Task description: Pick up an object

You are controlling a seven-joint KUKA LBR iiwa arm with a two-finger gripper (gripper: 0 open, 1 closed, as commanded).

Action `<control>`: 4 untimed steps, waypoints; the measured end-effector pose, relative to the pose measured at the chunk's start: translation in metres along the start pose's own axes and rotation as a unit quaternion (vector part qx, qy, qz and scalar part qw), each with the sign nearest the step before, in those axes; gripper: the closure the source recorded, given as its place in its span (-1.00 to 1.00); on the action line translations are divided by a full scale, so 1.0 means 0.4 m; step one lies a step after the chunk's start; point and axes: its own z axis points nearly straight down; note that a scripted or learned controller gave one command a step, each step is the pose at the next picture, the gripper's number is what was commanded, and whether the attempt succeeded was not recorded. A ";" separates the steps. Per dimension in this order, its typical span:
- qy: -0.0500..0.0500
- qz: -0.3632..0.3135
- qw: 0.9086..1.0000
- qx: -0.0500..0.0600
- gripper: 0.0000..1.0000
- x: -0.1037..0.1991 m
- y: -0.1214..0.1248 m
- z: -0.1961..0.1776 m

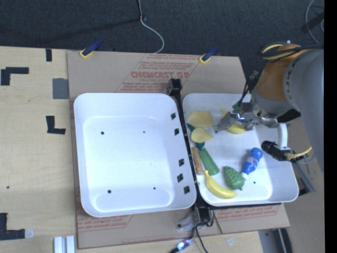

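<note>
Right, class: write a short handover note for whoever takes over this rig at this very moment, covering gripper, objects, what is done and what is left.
Gripper: low in the right white bin, near its far side, beside a small yellow piece; nothing visibly held.
Objects, all in the right bin: two pale yellow rounded pieces by the divider, long green vegetable toy, yellow banana toy, bumpy green toy, blue bottle-shaped toy.
Done: nothing lifted.
Left: grasp one object and raise it.
</note>
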 end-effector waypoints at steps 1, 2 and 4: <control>0.000 -0.001 1.000 -0.003 1.00 -0.001 0.010 -0.040; 0.001 0.000 1.000 0.016 1.00 0.127 0.104 -0.009; 0.006 -0.002 1.000 0.008 1.00 0.204 0.107 0.013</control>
